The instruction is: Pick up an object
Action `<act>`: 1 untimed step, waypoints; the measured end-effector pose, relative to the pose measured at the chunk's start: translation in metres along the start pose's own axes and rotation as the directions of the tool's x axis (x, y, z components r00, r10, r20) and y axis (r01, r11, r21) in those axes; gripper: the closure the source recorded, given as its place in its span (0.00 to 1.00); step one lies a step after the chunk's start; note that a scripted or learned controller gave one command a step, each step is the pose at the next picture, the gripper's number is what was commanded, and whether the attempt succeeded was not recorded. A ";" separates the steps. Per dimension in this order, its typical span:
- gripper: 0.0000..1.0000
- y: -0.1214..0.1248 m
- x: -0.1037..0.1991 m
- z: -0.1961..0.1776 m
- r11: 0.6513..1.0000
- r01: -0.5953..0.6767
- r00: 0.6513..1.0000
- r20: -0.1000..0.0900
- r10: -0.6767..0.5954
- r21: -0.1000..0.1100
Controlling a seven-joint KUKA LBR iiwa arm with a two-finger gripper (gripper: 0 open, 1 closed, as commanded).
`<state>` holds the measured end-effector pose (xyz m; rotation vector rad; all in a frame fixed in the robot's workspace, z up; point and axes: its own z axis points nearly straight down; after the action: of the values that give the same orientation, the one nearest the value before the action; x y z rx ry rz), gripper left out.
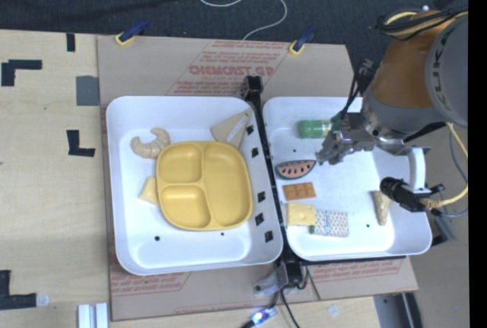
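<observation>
My gripper (329,154) hangs over the right bin (407,243), above its upper middle, just right of a watermelon slice (295,167) and below a green bottle (313,128). Nothing shows between its fingers. Lower in the same bin lie an orange waffle-like cracker (299,191), a yellow block (301,214), a patterned packet (332,224) and a tan cone (380,207). The left bin (125,167) carries a yellow divided plate (204,185), a beige croissant-shaped piece (150,142), a tan wedge (233,128) and a yellow slice (148,189) partly under the plate.
The bins sit on a cardboard sheet (228,64) held by clips. A black divider strip (262,167) runs between the bins. The arm's orange-banded body (415,83) covers the right bin's upper right corner. Cables loop at the right (426,201).
</observation>
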<state>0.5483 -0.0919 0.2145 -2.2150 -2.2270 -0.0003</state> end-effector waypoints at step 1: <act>1.00 0.050 0.014 -0.020 1.000 0.000 1.000 0.001 0.000 -0.004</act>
<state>0.5979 -0.0772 0.2346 -2.2178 -2.2287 -0.0034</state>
